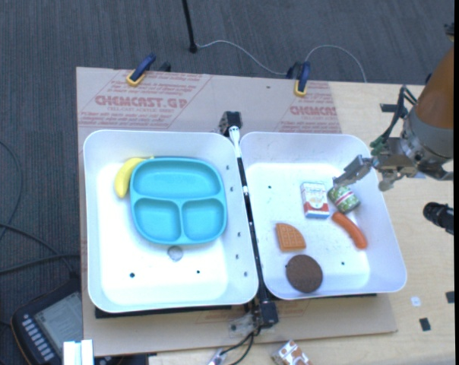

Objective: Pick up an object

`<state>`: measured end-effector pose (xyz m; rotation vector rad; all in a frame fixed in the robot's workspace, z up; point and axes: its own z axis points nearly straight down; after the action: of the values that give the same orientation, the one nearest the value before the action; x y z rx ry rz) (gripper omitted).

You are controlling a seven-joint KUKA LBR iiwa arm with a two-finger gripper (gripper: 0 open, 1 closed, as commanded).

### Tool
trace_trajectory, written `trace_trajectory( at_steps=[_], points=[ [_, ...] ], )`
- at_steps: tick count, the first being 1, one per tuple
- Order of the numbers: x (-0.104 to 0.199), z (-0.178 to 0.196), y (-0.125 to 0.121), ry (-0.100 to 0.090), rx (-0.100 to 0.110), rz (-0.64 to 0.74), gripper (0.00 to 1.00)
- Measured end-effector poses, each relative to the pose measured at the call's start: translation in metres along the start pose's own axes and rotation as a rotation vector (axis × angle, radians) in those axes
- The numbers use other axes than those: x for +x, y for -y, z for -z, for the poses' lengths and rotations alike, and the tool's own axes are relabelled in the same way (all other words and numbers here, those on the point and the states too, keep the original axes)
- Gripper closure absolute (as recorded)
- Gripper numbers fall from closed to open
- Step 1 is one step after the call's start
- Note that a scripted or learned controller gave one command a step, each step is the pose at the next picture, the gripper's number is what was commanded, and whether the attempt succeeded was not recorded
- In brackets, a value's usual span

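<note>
My gripper [366, 179] hangs over the right side of the right bin [381, 280], and it looks open with nothing between its fingers. Its left finger [349, 172] points down at a small green can [344, 199] just beneath its tip. Left of the can lies a white and red carton [315, 201]. An orange carrot-like stick [350, 229] rests below the can. Nearer the front of the bin are an orange waffle piece [290, 237] and a round brown cookie [304, 273].
The left bin [108, 280] holds a blue divided plate [179, 201] with a yellow banana [125, 175] at its left edge. A black bar [243, 196] runs between the bins. Clamps [301, 80] and cables sit on the board behind.
</note>
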<state>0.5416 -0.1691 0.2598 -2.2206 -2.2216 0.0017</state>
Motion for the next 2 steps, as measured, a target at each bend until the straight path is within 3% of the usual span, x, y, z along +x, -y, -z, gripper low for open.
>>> trace_trajectory(
  at_steps=[1,2],
  points=[
    [-0.024,-0.126,-0.012,-0.001,0.003,-0.001,0.0],
    [0.009,-0.161,0.007,0.008,-0.017,-0.001,0.0]
  ],
)
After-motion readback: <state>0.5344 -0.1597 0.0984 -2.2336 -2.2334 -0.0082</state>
